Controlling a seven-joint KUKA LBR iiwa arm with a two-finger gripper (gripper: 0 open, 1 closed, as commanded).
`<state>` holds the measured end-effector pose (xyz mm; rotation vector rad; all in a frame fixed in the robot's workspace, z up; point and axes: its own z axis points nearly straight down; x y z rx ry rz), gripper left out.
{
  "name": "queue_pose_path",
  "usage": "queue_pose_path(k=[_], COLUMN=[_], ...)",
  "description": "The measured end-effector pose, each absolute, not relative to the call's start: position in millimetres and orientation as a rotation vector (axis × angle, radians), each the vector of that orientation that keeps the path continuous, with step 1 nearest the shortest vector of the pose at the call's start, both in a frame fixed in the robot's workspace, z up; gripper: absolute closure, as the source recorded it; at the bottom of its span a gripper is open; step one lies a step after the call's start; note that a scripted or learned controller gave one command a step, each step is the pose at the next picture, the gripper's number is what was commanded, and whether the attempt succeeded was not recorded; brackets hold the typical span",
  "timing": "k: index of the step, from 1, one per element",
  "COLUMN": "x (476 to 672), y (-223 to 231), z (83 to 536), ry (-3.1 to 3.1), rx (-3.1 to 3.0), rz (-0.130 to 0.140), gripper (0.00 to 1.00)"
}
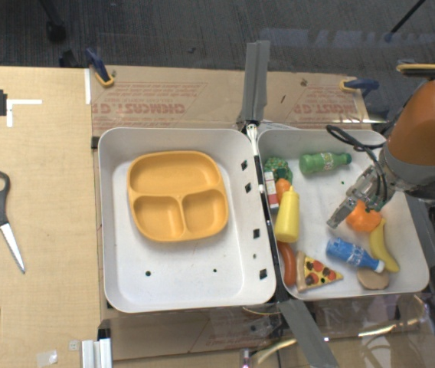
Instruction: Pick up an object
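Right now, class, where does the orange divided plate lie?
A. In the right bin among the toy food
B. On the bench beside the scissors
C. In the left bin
C: the orange divided plate lies flat inside the left bin, apart from the toy food.

One fixed camera looked down at a slant from above the surface [34,205], far enough back to take in both white bins, the left bin [110,228] and the right bin [409,274]. The arm [424,129] entered from three o'clock.
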<state>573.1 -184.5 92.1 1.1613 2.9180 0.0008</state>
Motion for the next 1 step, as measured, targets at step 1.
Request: queue_pose_path(k=[1], x=[520.2], y=[-184.5], z=[91.7], ry=[2.908], rx=[1.186], rz=[0.000], gripper=[0.00])
